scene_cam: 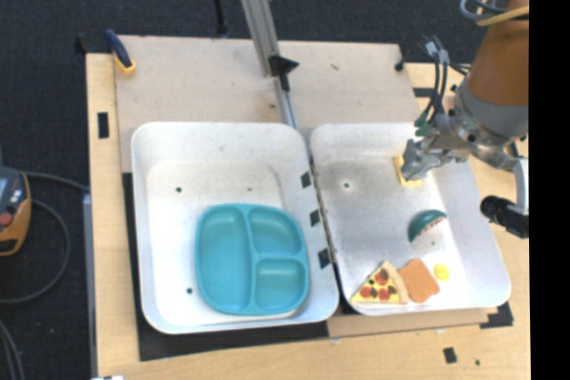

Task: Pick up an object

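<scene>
I see the gripper [417, 166] low in the right bin [374, 147] at its 1 o'clock corner, over a small yellow block [409, 180]; I cannot tell how the jaws stand. The teal divided plate [252, 260] lies in the left bin [178, 156]

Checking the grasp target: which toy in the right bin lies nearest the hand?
The yellow piece, right under the hand; the other toys lie farther down the bin.

Robotics lab: bench [205, 84], white bins [178, 156], aluminium camera mast [254, 4].
</scene>
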{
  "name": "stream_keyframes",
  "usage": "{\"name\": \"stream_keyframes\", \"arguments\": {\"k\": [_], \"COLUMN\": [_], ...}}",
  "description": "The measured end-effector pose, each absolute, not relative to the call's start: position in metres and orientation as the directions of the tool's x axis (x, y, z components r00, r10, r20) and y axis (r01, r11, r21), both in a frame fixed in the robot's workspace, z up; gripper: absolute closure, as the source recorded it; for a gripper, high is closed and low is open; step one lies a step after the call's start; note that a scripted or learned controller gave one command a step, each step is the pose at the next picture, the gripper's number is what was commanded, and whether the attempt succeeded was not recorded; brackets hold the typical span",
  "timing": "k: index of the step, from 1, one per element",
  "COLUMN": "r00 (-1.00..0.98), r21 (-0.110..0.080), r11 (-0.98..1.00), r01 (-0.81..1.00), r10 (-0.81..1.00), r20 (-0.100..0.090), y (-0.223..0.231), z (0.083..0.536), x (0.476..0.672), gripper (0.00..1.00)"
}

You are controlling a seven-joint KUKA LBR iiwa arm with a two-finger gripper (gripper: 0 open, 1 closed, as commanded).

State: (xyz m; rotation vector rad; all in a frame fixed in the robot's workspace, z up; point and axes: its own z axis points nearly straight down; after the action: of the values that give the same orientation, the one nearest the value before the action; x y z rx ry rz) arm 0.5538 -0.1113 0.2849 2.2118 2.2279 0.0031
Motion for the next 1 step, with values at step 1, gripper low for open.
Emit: {"name": "stream_keyframes", "arguments": {"k": [1], "r00": [-0.006], "r21": [0.003], "r11": [0.006], "r01": [1.0], "r10": [1.0], "r20": [-0.001], "y": [-0.0626], "z": [0.2856], "x": [0.5635], "gripper": [1.0]}}
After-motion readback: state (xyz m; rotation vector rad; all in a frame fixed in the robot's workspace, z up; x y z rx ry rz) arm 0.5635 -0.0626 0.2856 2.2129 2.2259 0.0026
